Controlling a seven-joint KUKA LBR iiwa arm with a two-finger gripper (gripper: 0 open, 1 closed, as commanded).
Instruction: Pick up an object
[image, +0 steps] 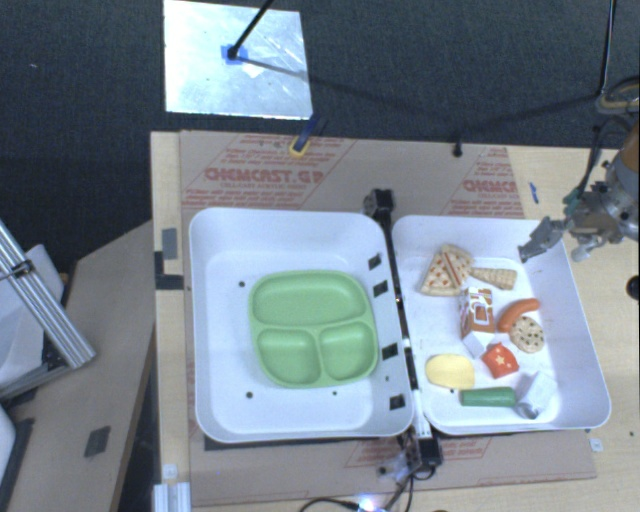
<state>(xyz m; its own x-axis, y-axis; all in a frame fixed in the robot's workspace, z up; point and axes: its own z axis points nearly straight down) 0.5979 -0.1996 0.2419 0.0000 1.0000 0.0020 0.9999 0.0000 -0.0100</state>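
Toys (480, 330) below tool (548, 240), poised over right bin's rim.

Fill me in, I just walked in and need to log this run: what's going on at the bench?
A robot arm reaches in from the right, its gripper hovering over the far edge of the right bin. It holds nothing. That bin contains toy food: a sandwich wedge, a cracker, a small carton, a sausage, a cookie, a red piece, a yellow piece and a green vegetable. The left bin holds a green divided plate.
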